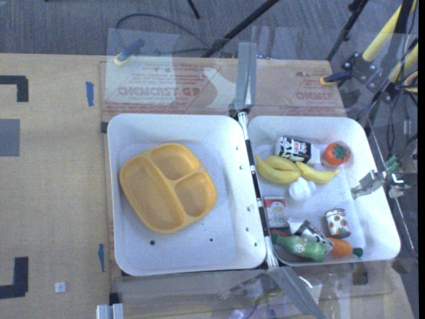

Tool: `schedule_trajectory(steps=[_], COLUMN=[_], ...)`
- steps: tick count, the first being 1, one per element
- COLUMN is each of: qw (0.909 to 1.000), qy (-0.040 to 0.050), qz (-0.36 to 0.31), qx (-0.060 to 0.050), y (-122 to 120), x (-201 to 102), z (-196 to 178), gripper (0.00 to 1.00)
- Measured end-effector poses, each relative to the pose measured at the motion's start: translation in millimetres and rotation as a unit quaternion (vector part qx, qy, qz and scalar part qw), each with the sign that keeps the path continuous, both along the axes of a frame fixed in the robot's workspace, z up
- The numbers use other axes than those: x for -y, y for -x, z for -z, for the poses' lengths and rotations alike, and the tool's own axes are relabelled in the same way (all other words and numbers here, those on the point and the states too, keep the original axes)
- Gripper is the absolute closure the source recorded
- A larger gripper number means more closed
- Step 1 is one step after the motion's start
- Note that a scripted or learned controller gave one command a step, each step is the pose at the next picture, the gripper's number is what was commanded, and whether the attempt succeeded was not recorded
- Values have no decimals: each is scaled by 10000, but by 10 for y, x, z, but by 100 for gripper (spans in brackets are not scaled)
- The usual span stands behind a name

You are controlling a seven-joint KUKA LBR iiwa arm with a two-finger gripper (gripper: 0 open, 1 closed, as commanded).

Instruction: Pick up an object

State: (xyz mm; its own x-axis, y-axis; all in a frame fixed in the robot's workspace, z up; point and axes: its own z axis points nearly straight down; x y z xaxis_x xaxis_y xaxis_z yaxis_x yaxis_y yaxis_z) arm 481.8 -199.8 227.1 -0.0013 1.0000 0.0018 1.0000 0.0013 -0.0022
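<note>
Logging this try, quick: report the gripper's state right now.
Gripper: at the right bin's right edge, holding nothing visible; open or closed cannot be told.

At the right edge, a small silver-grey metal gripper (373, 181) with pale fingers and a green-tipped fitting beside thin dark cables.

Counts on the bench

Two white bins (126, 135); one yellow divided plate (167, 186); two bananas (275, 168); one tomato (336, 153); one carrot (342, 247); one green bottle (302, 246); one white egg-like piece (300, 190).
</note>
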Motion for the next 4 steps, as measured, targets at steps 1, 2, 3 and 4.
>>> schedule_trajectory(steps=[1,2,3,4], qw=[9992,9939,9865,9865], qy=[13,19,16,21], qz=[-391,-1104,-1638,-1634], qx=[21,35,36,54], y=[-97,-1282,-1358,-1368], x=[-277,-444,-406,-408], z=[-880,-14,1392,1288], gripper=[0,0,0,100])
